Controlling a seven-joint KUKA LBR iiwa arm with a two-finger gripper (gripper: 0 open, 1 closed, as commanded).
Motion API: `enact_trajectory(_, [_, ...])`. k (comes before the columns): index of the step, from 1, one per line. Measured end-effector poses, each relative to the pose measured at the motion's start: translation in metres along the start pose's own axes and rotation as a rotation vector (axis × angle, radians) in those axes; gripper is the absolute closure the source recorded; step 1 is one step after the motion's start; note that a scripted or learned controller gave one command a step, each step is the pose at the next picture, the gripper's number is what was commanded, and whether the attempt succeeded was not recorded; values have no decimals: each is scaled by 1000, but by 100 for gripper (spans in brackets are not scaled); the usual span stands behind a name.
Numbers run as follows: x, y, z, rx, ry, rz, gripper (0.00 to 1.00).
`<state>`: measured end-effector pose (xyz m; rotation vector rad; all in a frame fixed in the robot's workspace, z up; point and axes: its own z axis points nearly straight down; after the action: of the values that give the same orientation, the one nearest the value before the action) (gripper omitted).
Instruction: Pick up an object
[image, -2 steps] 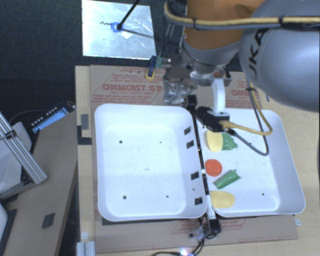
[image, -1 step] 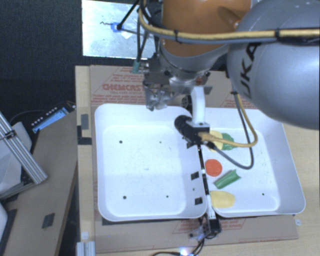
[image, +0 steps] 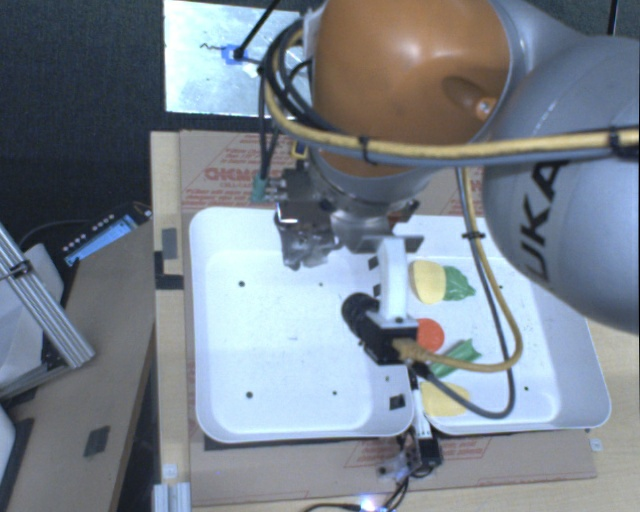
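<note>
My gripper (image: 301, 252) hangs over the far part of the left bin (image: 250, 340), near the wall between the two bins. The big orange and grey wrist above hides much of it. In the right bin (image: 570, 385) lie a yellow piece with a green leaf (image: 435, 281), a small red-orange piece (image: 431, 334), a green piece (image: 459, 351) and another yellow piece (image: 444, 400) near the front. These objects sit to the right of the gripper and apart from it.
A white bracket (image: 393, 283) and a black fitting (image: 366, 325) with a yellow cable (image: 470, 366) hang from the arm over the divider between the bins. Cardboard (image: 215, 175) lies under the bins. A metal frame (image: 40, 310) stands at the left.
</note>
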<state>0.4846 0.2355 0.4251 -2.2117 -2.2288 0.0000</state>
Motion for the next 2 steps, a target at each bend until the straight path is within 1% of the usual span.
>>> enact_trajectory(1, [-1,2,-10,-2,0,2,100])
enact_trajectory(2, [-98,2,33,0,-3,15,100])
